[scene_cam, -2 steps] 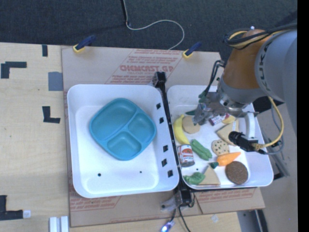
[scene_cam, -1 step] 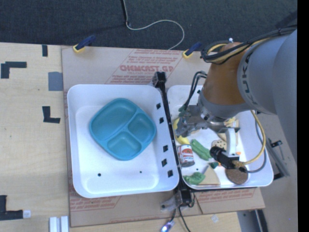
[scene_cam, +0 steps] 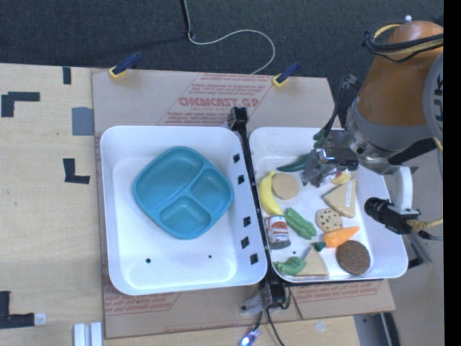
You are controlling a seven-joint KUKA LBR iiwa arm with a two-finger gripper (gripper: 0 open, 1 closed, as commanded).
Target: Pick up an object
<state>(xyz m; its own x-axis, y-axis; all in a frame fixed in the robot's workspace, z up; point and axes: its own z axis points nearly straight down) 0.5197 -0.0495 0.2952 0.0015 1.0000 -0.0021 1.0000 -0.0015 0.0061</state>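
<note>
Camera view: tool point(scene_cam: 322, 170) hovers just beside the round cracker point(scene_cam: 285, 187).

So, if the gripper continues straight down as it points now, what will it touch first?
Probably the round tan cookie or the white bin floor beside it. The gripper hangs just right of the cookie; depth is unclear from this slanted view.

Looks like robotics lab, test cell, from my remote seat. Desk point(scene_cam: 43, 193) is bare plywood with black tape marks at left. Cardboard sheet point(scene_cam: 216, 96) clamped at far edge by blue-yellow clamps point(scene_cam: 126, 65). Two white bins point(scene_cam: 115, 215) side by side, right one full of toy food point(scene_cam: 317, 225). Loose cable point(scene_cam: 230, 38) trails over dark carpet point(scene_cam: 86, 13) beyond. Grey-orange industrial arm point(scene_cam: 396, 85) at right.
</note>
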